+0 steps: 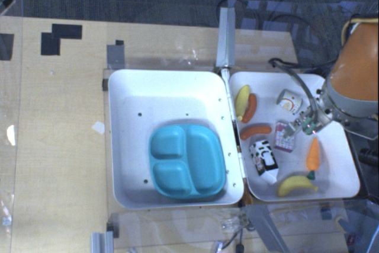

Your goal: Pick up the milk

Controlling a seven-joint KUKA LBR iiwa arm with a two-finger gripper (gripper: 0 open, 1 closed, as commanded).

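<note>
The milk (262, 157) is a small carton with black and white cow patches. It lies on its side in the lower left part of the right bin (349, 183). My gripper (307, 122) hangs over the middle of that bin, to the right of the milk and further back, apart from it. Its tip is right beside a small purple carton (284, 137). The grey and orange arm comes in from the right edge.
Around the milk lie two sausages (255, 130), a banana (241, 99) at the back left, another banana (298, 185) at the front, a carrot (313, 154) and a white and orange pack (289, 101). The left bin (127, 98) holds a blue divided tray (187, 160).
</note>
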